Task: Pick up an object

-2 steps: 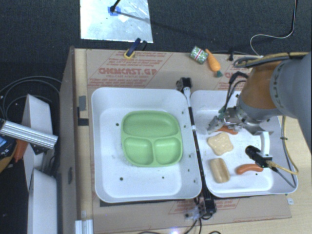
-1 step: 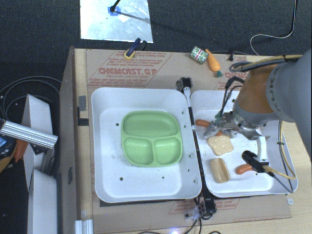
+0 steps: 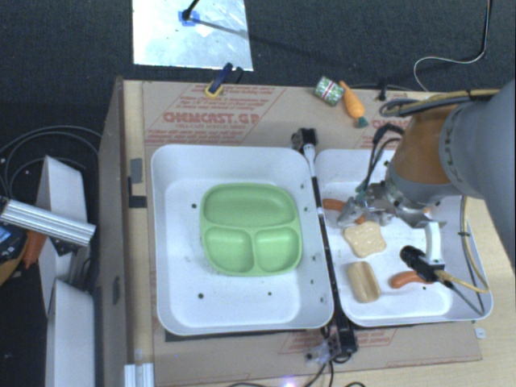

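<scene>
Hovering over right bin (image 3: 463, 309), gripper (image 3: 359, 209), finger state unclear; toast slice (image 3: 364, 239) just below; bread roll (image 3: 363, 281) long axis near-vertical.

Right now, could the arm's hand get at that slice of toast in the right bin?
Probably yes. The hand hangs just above the toast in the right bin, and nothing lies on top of the toast. The bread roll and the sausage sit apart from it.

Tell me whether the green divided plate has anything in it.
Empty. The green divided plate lies flat in the left bin, and all three compartments show only bare green.
</scene>
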You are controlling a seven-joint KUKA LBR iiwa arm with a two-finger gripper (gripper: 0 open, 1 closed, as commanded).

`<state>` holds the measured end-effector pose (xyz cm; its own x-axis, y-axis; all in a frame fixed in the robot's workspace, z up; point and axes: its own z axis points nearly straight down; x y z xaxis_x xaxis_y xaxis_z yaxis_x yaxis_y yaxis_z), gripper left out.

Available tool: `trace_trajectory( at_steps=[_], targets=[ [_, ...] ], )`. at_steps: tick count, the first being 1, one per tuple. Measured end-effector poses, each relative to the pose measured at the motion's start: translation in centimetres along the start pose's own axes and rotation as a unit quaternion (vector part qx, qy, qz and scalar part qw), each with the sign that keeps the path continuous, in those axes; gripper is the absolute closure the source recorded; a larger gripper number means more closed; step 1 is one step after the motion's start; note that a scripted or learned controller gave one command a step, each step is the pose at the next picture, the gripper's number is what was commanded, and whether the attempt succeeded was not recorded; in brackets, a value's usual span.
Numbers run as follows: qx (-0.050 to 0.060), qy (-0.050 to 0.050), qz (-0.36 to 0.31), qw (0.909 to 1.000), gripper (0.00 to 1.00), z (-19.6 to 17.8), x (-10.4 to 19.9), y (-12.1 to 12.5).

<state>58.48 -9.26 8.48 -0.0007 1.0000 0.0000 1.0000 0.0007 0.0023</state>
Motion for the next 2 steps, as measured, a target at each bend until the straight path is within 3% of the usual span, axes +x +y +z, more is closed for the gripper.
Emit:
trace_trajectory(
  at_steps=[1, 2],
  targets=[
    [0.001, 0.000, 0.000, 1.0000, 0.00, 0.1, 0.5, -1.9],
    [0.000, 0.000, 0.000, 1.0000, 1.00, -1.0, 0.5, -1.9]
  ],
)
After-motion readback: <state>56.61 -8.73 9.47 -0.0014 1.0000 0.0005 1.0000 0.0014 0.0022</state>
